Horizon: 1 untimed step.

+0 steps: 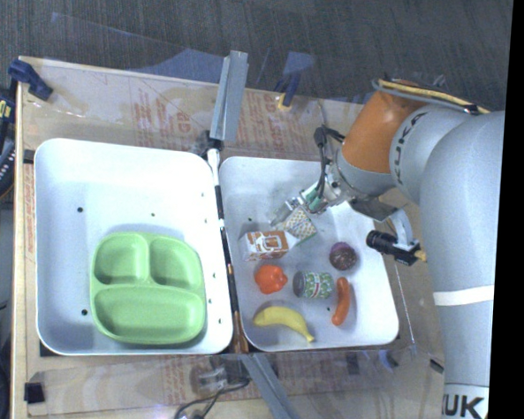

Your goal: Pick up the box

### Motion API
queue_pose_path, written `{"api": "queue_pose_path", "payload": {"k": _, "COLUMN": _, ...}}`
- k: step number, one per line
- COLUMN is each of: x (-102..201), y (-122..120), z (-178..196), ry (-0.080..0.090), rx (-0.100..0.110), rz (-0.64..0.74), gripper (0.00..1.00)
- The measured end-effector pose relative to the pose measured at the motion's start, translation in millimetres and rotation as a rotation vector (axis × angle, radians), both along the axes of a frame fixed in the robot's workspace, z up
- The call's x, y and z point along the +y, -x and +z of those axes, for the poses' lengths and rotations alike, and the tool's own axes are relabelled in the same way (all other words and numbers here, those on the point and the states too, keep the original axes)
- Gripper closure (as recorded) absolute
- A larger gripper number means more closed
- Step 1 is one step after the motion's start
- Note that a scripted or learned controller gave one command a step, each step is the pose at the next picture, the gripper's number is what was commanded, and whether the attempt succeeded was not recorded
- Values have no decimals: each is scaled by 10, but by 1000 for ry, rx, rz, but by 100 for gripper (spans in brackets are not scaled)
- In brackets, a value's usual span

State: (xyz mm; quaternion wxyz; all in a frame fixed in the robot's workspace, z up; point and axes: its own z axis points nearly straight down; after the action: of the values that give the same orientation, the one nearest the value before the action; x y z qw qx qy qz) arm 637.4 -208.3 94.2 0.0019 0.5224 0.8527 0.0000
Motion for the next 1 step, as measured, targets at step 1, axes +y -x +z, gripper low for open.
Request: {"api": "queue_pose_path", "payload": {"k": 1, "x": -1, "y": 234, "z": -21, "ry": -2, "rx": 6, "rz": -28, "gripper": 0}}
